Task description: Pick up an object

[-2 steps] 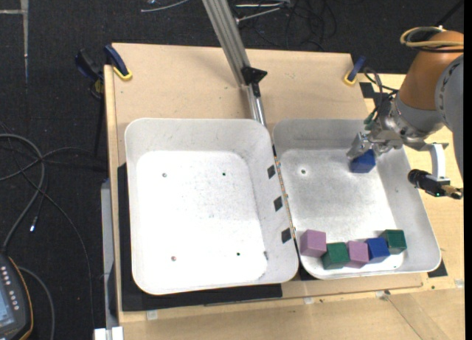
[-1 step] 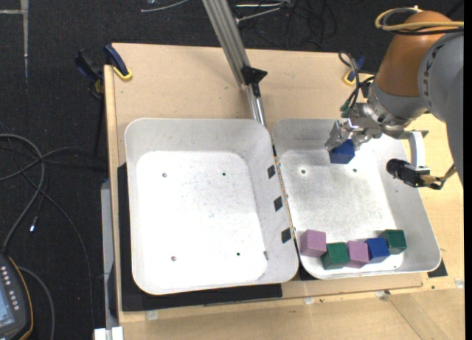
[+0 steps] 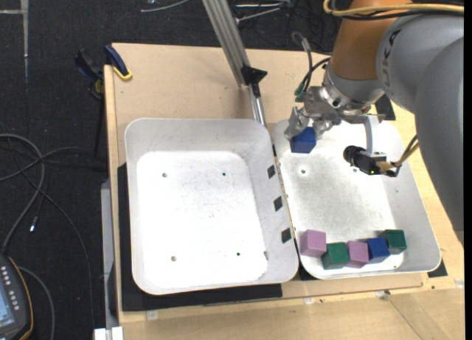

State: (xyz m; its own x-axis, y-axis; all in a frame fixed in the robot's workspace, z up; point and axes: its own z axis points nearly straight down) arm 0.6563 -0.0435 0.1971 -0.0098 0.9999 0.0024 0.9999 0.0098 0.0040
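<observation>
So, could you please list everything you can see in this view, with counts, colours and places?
Bins: two, white, side by side on the bench.
Bench: one, tan, under the bins.
Blue block: one, at the far end of the right bin, between the fingers of the hand.
Purple blocks: two, in the row along the right bin's near edge.
Green blocks: two, in that same row, one at its right end.
Second blue block: one, in that row, between a purple and a green.
Clamp: one, blue and yellow, at the bench's far left corner.
Arm: one, grey with orange band, reaching in from the right.
Hand: one, shut on the blue block.
</observation>
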